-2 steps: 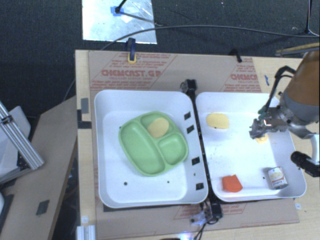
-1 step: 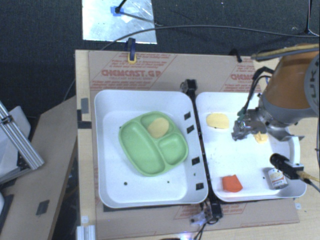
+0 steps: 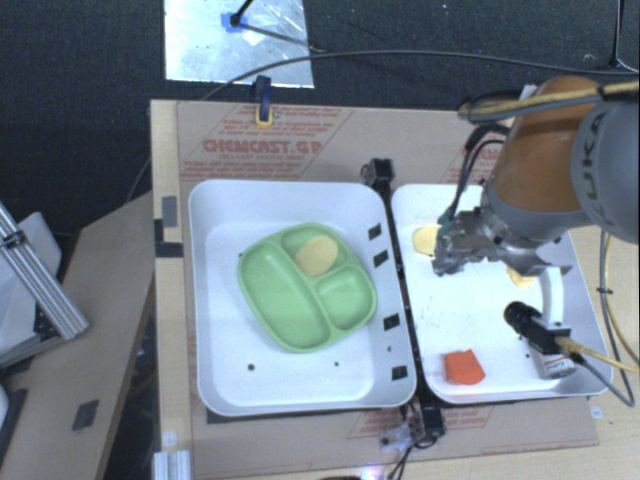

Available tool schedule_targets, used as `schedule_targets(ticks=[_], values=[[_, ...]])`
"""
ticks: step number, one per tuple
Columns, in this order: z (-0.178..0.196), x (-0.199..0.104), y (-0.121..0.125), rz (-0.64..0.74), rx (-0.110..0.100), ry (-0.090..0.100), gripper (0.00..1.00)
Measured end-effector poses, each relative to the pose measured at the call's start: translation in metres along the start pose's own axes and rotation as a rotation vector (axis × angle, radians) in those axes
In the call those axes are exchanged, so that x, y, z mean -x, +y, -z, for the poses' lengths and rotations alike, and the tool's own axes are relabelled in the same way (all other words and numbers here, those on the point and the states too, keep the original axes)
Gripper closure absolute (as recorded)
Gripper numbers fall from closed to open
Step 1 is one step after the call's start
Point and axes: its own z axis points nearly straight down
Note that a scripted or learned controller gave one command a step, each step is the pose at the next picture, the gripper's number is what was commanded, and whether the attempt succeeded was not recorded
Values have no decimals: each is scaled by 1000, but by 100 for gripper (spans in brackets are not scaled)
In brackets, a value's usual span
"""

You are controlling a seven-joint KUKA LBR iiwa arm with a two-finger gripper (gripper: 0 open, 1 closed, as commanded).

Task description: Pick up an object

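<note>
Camera view — claw (image 3: pixel 447 255) beside yellow piece (image 3: pixel 427 238)

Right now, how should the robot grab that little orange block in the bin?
Probably straight down from above, pinching the two longer flat sides of the orange block. It lies flat and alone on the right bin floor, near the front wall, so the top is open. The gripper is farther back.

I see dark carpet (image 3: pixel 70 78) across the top and left of frame. A shiny foil sheet (image 3: pixel 237 26) lies on it, upper centre. A brown board (image 3: pixel 280 138) with red print fills the middle. Lower left, a tan panel (image 3: pixel 110 298) and a metal rail (image 3: pixel 40 278).
</note>
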Motion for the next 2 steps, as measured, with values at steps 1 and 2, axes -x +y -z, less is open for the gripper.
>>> schedule_targets(ticks=[1,2], values=[[10,-57,-5,0,0,0,100],[13,-112,-16,1,0,1,100]])
